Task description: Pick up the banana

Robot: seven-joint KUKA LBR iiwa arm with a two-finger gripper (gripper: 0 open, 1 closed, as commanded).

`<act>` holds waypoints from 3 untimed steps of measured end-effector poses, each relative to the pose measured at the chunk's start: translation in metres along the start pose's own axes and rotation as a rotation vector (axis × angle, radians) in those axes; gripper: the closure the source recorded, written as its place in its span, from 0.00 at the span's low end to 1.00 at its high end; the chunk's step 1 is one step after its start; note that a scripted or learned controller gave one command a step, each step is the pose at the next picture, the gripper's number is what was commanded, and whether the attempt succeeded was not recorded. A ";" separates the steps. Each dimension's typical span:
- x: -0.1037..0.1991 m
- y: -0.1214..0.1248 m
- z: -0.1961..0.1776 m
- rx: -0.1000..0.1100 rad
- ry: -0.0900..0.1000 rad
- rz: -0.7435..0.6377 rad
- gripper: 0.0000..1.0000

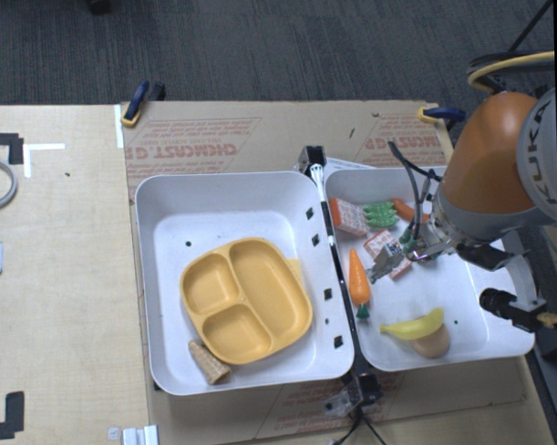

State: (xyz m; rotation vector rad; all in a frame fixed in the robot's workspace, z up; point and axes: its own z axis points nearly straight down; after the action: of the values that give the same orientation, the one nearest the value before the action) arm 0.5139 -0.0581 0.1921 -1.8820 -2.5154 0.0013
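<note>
**Banana in the right bin, arm above it**

Dark grey carpet at the back, light wood tabletop (62,298) in front. A brown cardboard sheet (221,141) lies under 2 white bins. Red print on it is upside down & mirrored; can't read it for sure.

Left bin (161,267): a yellow plate w/ 3 sections (247,300) and a small tan waffle cone (209,361) touching the plate's near-left edge.

Right bin (474,333): the banana (413,326) lies near the front, yellow w/ a green tip, leaning on a brown round thing (431,345). An orange carrot (357,278) is close to the left wall. Back of the bin has a green leafy toy (380,213) & a pink-red packet (349,218); its writing is too small to read.

The arm (495,164) comes in from the right. Big letters "KU" show on its grey side. The pincer (386,259) hangs over the middle of the right bin, above the banana and apart from it. Can't tell if it's wide or narrow.
</note>
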 end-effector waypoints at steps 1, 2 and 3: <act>-0.034 -0.048 0.100 0.000 0.001 -0.005 0.00; -0.034 -0.047 0.090 -0.002 0.000 -0.003 1.00; -0.034 -0.047 0.090 -0.002 0.000 -0.003 0.00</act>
State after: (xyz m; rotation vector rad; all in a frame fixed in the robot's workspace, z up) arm 0.4784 -0.1044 0.1017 -1.8783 -2.5194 -0.0007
